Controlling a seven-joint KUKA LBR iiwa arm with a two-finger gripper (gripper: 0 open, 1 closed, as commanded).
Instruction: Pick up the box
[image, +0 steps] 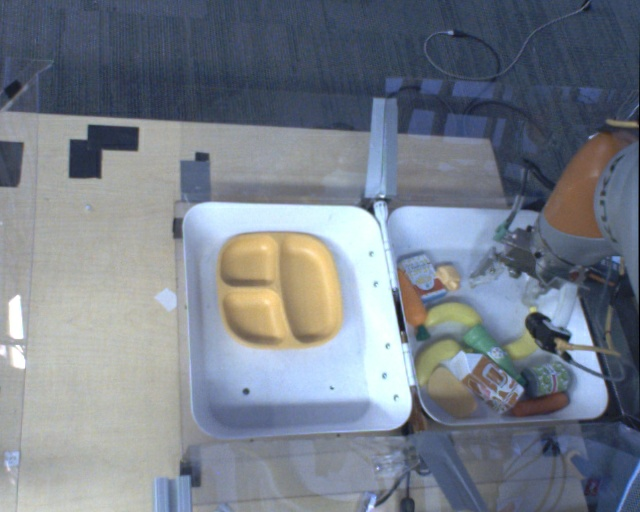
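Gripper (515, 262) hovers over the right bin (590, 405), its grip impossible to read from here; the box (494, 383) lies near the front edge among toy food — best to drop straight down, fingers clearing the neighbours

A pale wooden table (100, 330) is stretching across the room, black tape marks (103, 147) sitting at its ten o'clock. Dark grey carpet (220, 55) is running along twelve o'clock, where a thin cable (470, 52) is lying looped.
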